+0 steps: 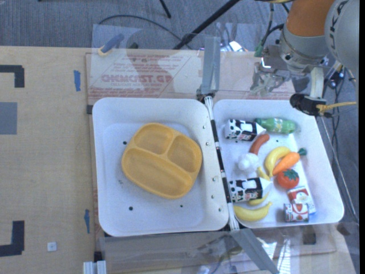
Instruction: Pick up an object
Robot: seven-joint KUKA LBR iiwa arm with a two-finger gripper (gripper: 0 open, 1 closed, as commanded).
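Lying nearest the camera in the right bin (333, 193), a banana (252, 211) curves along the front wall, with a red-and-white carton (298, 205) to its right by the front right corner. Just behind the banana sits a black-and-white cow-print carton (245, 189), touching it. A tomato (288, 178) rests behind the red-and-white carton. Further back: a small white ball-like item (247, 162); a second banana (274, 158); a carrot (286, 161) lying across that banana, its green tip pointing to the far right. A red sausage-shaped item (259, 143) slants behind the white item. Along the far wall lie a second cow-print carton (240, 129) and, to its right, a green item (276, 124), its kind not clear.

The left bin (108, 170) holds a yellow divided plate (162, 160), three compartments, set near its middle and tilted relative to the bin walls.

Beyond the right bin's far rim, the gripper (267, 82) hangs over the bench, outside the bin and apart from every item. Its fingers point down, slightly spread, with nothing between them. Above it, the arm (311, 16) shows its orange band at the top right. A clear sheet (148, 67) with red lettering lies behind the bins.
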